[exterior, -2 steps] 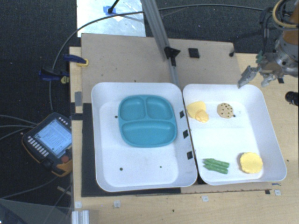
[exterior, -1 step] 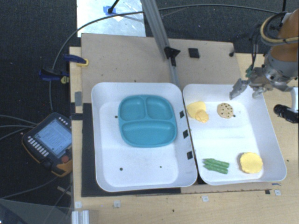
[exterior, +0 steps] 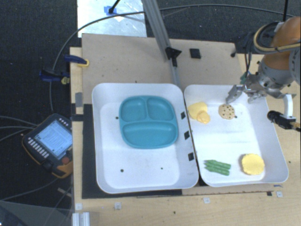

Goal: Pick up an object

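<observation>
Right bin [exterior: 270, 140] holds four small toy-food pieces. Cookie [exterior: 226, 111], round, tan with dark chips, lies flat near the bin's far wall. Yellow lump [exterior: 199, 112], perhaps a pear or pepper shape, sits just beside it toward the left bin. Green beans [exterior: 217, 166] lie near the front edge, and a yellow scalloped disc [exterior: 252, 164] lies to their right, well apart from the cookie.

Left bin [exterior: 106, 173] carries a blue divided plate [exterior: 148, 121], nothing on it.

Claw [exterior: 243, 92] hangs over the far end of the right bin, just beside the cookie and a little above it. Fingers [exterior: 233, 96] stand apart, nothing between them.

Nearest candidate for the pick is the cookie. Judging by look: moulded plastic, light, stiff, not fragile. It lies flat and low, so there is little edge to bite; fingers would need to come down either side of the rim, across the width, almost touching the bin floor. Smooth plastic could squirt out sideways if the squeeze lands off-centre.

The yellow lump stands taller and looks the easier hold, grasped across its narrower waist. Beans look thin and low, likely the hardest. The bin's far wall is close to the cookie and could crowd one finger.

Worktop [exterior: 122, 60] beyond the bins is bare board, with a black clip near the far edge.
</observation>
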Available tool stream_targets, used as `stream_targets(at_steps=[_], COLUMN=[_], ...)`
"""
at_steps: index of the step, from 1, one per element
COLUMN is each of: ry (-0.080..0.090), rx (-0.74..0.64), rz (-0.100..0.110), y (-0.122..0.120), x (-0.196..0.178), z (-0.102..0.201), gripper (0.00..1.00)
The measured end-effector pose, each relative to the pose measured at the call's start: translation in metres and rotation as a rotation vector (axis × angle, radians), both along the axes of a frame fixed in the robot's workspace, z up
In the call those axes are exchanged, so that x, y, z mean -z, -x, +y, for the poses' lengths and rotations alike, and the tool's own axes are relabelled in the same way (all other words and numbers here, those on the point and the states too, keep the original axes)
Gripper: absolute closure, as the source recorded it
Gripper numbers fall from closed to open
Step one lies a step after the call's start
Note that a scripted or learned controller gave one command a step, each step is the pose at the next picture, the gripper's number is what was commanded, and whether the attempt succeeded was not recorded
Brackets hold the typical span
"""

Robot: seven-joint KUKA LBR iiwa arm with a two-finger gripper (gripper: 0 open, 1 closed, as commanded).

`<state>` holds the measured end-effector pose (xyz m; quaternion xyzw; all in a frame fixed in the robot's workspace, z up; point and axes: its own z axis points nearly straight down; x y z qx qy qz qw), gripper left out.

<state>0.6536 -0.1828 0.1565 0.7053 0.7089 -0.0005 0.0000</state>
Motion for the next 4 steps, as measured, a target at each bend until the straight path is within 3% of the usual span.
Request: stream_targets(at_steps=[1,2,4], ry=[-0.001,0.002,0.001], rx=[-0.001,-0.004,0.000], rz=[0.002,-0.008,-0.009], y=[-0.003,-0.006,-0.005], x=[0.061,0.045,-0.060], z=[0.005,0.005,-0.002], gripper=[0.00,1.00,1.00])
